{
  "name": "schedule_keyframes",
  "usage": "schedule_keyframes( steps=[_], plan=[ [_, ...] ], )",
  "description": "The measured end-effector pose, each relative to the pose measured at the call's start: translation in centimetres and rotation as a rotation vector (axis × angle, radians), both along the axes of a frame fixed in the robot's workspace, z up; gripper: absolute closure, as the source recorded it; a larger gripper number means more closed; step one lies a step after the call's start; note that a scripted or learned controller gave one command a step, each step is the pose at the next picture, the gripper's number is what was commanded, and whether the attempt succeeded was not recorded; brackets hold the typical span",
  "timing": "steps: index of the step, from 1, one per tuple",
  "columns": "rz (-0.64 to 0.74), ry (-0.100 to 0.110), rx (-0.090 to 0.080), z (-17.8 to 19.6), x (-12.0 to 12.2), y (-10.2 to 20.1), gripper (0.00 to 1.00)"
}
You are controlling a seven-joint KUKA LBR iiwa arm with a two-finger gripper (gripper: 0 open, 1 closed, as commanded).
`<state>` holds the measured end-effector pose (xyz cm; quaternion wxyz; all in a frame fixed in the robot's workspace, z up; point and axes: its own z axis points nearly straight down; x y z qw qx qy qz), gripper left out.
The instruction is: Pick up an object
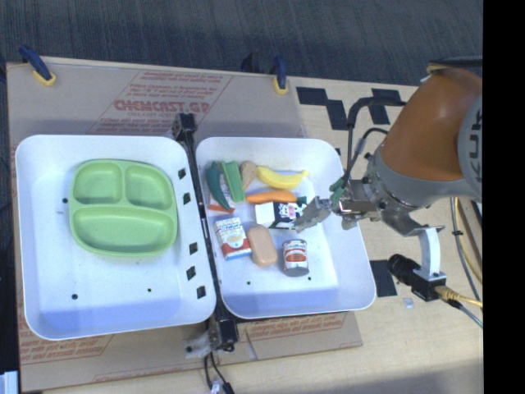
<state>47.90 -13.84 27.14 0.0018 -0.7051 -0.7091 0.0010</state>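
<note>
The right bin (349, 281) holds a small heap of play food, crowded toward its upper middle. A yellow banana (281, 176) lies across the top, its long axis running left to right with a slight curve. Below it an orange carrot (271, 196) lies the same way, and left of that two green pieces (224, 183) stand nearly lengthwise up the bin, leaning a little left at the top. A black-and-white carton (280, 213) sits just under the carrot. Lower down are a small box (233, 238) with a red and white label, a tan oval bun (262, 246) just beside it with its long axis up and down, and a short can (295, 255) with a red label standing upright to the right of the bun. The arm (426, 138) comes in from the right, its orange band over the bin's right rim, the wrist angled down and left. The jaws (310, 215) sit low over the pile, just right of the carton and just above the can; whether they are released or clenched on anything cannot be told, since the tips blur into the things beneath. The left bin (41, 302) carries a green divided plate (123, 208), and both bins rest on the table (394, 351).
</note>
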Motion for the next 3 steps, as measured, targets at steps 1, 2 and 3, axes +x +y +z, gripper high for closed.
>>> schedule_keyframes(
  steps=[1,2,3],
  plan=[
    [0.002,0.002,0.000,-13.9,-0.4,0.0,0.00],
    [0.008,0.000,-0.001,-12.8,-0.2,0.0,1.00],
    [0.000,-0.005,-0.002,-1.6,5.1,0.0,1.00]
  ],
)
